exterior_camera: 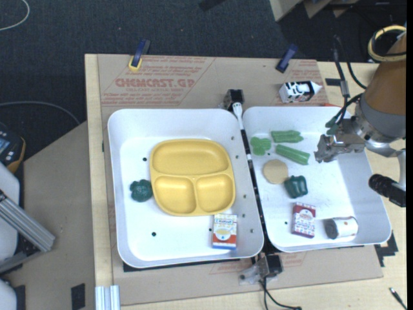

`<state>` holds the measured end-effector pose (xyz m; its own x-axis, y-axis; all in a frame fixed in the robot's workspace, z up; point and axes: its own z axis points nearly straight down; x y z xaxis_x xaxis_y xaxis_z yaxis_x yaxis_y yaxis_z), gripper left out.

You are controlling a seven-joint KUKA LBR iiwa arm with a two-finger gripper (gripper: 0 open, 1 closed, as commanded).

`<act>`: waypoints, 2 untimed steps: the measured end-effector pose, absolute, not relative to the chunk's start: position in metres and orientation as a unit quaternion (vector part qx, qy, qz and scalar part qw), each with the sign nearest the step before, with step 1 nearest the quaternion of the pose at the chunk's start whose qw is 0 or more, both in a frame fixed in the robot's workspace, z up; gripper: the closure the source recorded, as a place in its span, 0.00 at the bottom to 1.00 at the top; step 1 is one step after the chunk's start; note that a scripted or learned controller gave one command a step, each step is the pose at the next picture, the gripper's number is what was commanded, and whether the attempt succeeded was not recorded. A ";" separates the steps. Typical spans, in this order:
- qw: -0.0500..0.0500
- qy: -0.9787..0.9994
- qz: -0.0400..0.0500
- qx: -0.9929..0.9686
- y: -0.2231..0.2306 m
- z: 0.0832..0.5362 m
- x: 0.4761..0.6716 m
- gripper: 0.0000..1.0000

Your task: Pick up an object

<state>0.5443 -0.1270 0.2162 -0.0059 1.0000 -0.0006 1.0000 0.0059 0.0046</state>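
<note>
From my feed, the arm [387, 95] comes in over the right bin [361, 192], cut off by the frame's right side so I see only its orange band and grey wrist. The gripper [328, 148] hangs above the bin's far right part, just beside the end of the lower green bean pod [292, 154]. It reads as a dark, cluttered shape, and I cannot tell how far its fingers are parted or whether anything sits between them.

In that right bin, a second green pod [286, 135] lies near the far edge, with a small green leafy piece [261, 146] by the far left corner. A tan round piece [275, 171] sits toward the left wall, a dark green pepper [296, 186] just beside it. Along the near edge are a small red box [303, 219] and a silver can [341, 228] lying on its side; the print on both is too small to read.

The left bin [122, 173] carries a yellow divided tray [191, 175] in its middle, a green broccoli-like lump [141, 190] near the left wall, and a small carton [224, 230] at the near right corner, its label blurred.

On the bench [97, 108] beyond the right bin's far edge lies a black-and-white object [299, 90] I can't identify.
</note>
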 end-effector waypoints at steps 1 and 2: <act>0.003 0.709 0.002 0.705 -0.105 0.225 0.592 1.00; 0.002 0.709 0.002 0.705 -0.072 0.219 0.639 1.00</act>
<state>0.6388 -0.0717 0.2186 -0.0056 1.0000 -0.0005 1.0000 0.0056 0.0064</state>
